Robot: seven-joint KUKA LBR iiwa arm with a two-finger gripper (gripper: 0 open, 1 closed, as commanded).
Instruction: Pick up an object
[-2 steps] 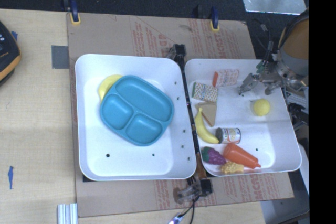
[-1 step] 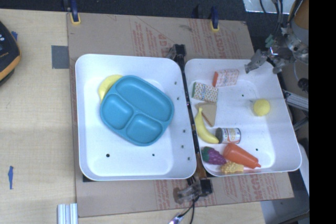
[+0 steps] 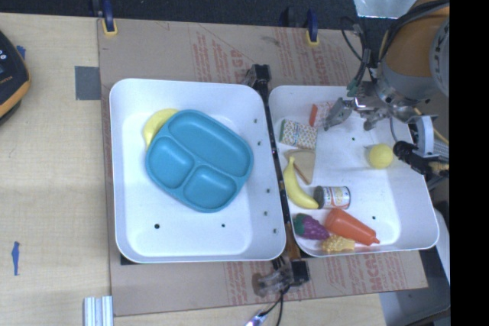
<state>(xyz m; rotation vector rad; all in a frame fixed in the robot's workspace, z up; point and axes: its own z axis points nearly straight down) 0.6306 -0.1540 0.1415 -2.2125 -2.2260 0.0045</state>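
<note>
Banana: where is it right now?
The banana lies in the right bin, along its left wall, below the sandwich slice and just left of the small can.

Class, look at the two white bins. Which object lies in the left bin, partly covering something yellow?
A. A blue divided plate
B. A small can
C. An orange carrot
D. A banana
A: the blue divided plate lies in the left bin, overlapping a yellow item at its upper left edge, while the banana, carrot and can lie in the right bin.
</note>
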